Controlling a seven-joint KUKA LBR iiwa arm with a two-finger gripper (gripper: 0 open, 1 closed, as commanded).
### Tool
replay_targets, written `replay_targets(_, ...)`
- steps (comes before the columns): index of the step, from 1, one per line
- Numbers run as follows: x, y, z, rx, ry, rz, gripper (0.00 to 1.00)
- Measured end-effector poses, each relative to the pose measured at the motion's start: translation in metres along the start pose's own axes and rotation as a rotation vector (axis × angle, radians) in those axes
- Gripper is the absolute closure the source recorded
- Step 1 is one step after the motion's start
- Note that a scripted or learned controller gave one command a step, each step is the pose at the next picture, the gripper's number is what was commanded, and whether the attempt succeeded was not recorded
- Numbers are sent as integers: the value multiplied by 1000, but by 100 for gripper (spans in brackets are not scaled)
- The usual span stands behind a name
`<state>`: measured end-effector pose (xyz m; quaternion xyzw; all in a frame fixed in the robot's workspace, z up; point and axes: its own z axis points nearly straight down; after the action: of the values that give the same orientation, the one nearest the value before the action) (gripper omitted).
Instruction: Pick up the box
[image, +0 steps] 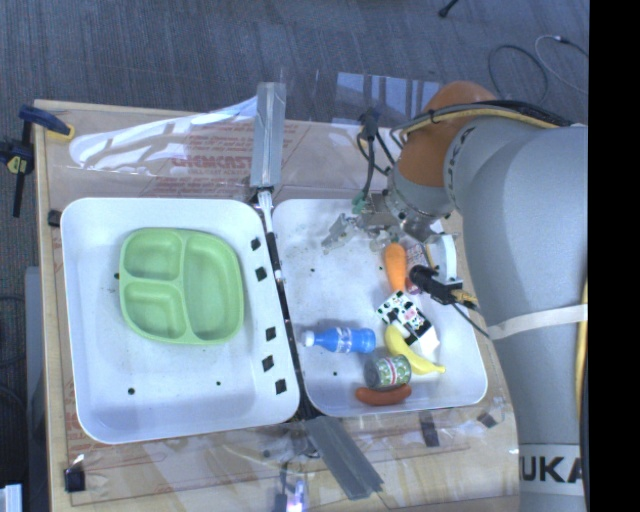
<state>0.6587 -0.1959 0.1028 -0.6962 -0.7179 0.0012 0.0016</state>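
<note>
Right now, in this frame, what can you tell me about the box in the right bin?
The box is small, white with black cow-like patches, apparently a carton. It lies tilted in the right bin, toward that bin's right side. A carrot lies just above it, a yellow banana touches its lower edge, and a blue bottle lies to its left. Nothing grips it; the pincer sits further up the bin.

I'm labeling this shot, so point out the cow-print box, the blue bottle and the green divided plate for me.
cow-print box (405, 316): camera view, on its black-and-white top face.
blue bottle (346, 341): camera view, on the middle of its blue body.
green divided plate (213, 285): camera view, on the floor of its large right compartment.
</note>
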Motion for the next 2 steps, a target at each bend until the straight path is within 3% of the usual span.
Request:
replay_targets(1, 1, 1, -11, 0, -1, -6, 100)
replay_targets(2, 2, 1, -11, 1, -1, -8, 0)
